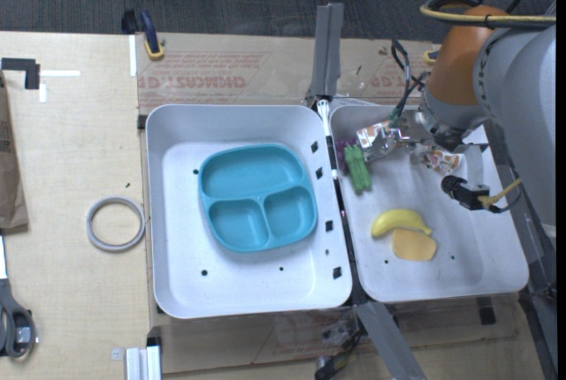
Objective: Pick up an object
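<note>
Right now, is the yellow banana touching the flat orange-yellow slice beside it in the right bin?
Touching: in the camera view the banana overlaps the slice's upper edge with no gap visible.

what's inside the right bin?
Right bin: banana, tan slice, green item, crumpled wrapper. The arm covers the bin's far right corner.

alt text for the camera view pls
A grey robot arm reaches from the right into the right bin, its gripper low beside a green object; a banana lies nearer. The left bin holds a blue divided tray.
</note>
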{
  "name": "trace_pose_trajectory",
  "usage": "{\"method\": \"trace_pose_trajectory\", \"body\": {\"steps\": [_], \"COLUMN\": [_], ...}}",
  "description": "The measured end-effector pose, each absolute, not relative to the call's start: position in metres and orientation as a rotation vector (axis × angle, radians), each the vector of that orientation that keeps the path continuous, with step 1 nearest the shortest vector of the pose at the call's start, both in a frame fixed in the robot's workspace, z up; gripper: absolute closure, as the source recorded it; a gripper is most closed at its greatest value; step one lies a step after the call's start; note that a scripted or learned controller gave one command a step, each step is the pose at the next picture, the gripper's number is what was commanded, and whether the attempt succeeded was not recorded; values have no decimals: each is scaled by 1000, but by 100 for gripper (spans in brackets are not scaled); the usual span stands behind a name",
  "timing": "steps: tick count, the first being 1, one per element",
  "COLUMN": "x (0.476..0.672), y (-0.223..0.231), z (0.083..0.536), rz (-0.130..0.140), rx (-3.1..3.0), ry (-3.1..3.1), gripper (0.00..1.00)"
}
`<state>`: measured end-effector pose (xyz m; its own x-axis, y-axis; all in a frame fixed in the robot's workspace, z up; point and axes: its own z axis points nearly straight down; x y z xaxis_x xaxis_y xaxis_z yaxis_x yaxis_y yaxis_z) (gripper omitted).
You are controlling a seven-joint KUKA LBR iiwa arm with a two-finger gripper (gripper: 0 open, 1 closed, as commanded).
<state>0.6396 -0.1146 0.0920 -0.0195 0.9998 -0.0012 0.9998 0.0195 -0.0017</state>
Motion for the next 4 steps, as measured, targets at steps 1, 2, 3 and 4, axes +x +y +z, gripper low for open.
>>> {"method": "trace_pose_trajectory", "body": {"steps": [1, 2, 3, 4], "x": [660, 639, 632, 633], "y": [-154, -223, -221, -221], "z": [119, 165, 92, 103], "rz": [0, 1, -1, -2], "rx": [-1516, -1589, -1659, -1660], "ry": [-2756, -2716, -2669, -2674], "gripper": [0, 0, 0, 100]}}
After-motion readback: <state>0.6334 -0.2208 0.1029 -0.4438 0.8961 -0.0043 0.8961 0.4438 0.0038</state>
